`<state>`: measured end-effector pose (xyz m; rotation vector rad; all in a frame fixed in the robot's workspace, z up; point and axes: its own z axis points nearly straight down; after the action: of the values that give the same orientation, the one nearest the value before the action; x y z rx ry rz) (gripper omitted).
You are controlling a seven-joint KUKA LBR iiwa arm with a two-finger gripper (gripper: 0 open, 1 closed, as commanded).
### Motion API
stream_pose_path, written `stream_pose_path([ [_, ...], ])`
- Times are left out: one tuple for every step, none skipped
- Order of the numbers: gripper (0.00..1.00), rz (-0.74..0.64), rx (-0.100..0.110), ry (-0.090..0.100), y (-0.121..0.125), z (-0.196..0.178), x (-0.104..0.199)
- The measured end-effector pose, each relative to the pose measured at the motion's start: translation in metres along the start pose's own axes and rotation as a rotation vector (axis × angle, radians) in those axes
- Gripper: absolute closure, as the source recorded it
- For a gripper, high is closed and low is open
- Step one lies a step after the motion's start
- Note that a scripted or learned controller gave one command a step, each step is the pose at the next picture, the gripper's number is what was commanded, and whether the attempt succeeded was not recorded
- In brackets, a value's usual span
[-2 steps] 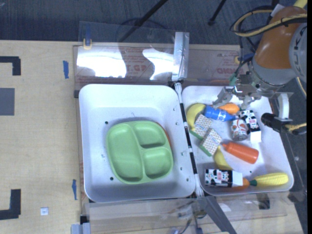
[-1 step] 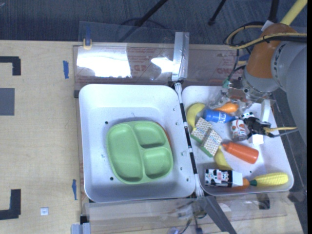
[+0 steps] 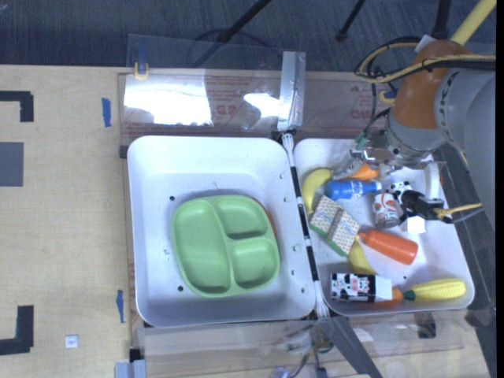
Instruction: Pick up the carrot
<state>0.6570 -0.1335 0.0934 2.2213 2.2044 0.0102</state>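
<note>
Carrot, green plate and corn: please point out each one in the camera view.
carrot (image 3: 389,244), camera view, middle of its orange body.
green plate (image 3: 226,245), camera view, the ridge between its compartments.
corn (image 3: 438,290), camera view, middle of the yellow cob.

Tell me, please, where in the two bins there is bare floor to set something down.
The left bin offers bare floor in a band all around the green divided plate, widest along its far edge. The right bin is crowded: banana, blue bottle, carrot, corn and cow-print carton leave only a small patch by its right wall.
</note>
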Motion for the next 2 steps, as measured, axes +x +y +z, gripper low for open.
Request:
stream_pose_path([
  [1.00, 0.003, -0.007, -0.005, 0.003, -0.019, -0.003],
  [1.00, 0.026, 0.011, 0.004, 0.010, -0.102, 0.074],
])
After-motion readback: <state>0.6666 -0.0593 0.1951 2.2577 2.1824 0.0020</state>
